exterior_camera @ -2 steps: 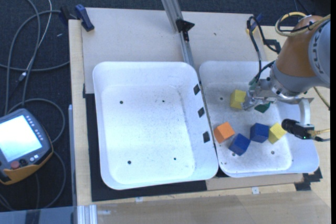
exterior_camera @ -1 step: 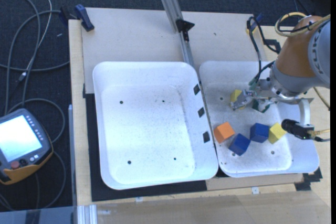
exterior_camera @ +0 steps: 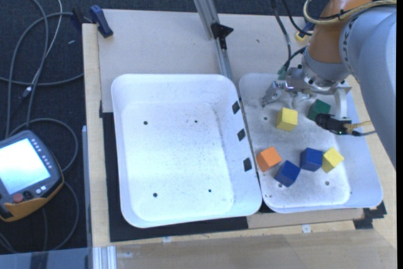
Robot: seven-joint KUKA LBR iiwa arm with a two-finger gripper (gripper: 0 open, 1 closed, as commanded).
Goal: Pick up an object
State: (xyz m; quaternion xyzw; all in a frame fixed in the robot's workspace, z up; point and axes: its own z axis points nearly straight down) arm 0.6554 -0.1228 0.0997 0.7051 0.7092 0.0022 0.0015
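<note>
Several small cubes lie in the right bin [exterior_camera: 362,192]. A yellow cube [exterior_camera: 286,118] sits near its middle back. A green cube [exterior_camera: 319,108] is to its right, partly under the arm. Further forward are an orange cube [exterior_camera: 269,158], two blue cubes [exterior_camera: 288,172] [exterior_camera: 311,159] and a second yellow cube [exterior_camera: 332,159]. My gripper [exterior_camera: 297,92] hangs low over the back of the right bin, just behind the first yellow cube and next to the green one. I see nothing held in it.
The left bin [exterior_camera: 176,148] lies beside the right one, with black clips along the shared edge. A slanted metal rail [exterior_camera: 204,3] crosses the back of the bench. A blue clamp [exterior_camera: 101,20] sits at the back left corner. A teach pendant [exterior_camera: 25,173] lies off the bench, left.
</note>
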